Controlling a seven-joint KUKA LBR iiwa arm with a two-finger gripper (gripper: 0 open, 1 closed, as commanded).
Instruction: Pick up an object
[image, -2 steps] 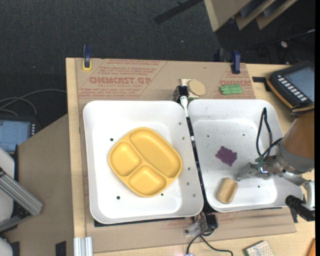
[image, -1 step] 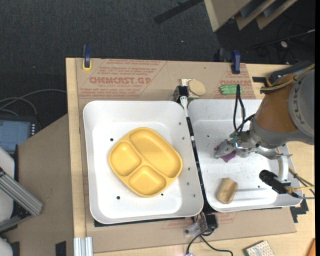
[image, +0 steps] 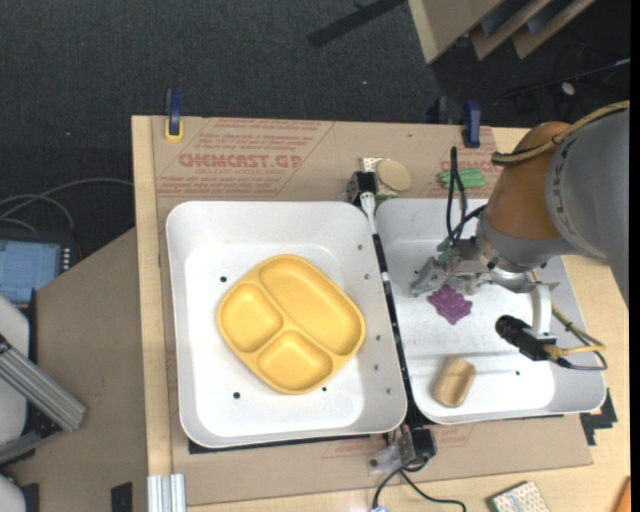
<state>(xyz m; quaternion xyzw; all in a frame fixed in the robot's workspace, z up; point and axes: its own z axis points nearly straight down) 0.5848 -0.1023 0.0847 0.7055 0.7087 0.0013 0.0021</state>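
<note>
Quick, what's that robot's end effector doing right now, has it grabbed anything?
End effector: cannot be told; it sits low in the right bin, just above the purple object, which lies on the bin floor.

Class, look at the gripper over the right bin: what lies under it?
A purple object lies on the bin floor below the gripper. Its upper edge is covered by the gripper.

in the middle of the frame we see a brown bench board (image: 250, 150) printed with red lettering. blue clamps sit on its top edge, one at the upper left (image: 175, 112) and one at the upper right (image: 471, 122). a roll of tape (image: 393, 176) lies just above the bins. dark carpet (image: 150, 50) fills the top of the frame. at the far left we see a blue device (image: 28, 268), and a metal rail (image: 40, 385) below it.
</note>
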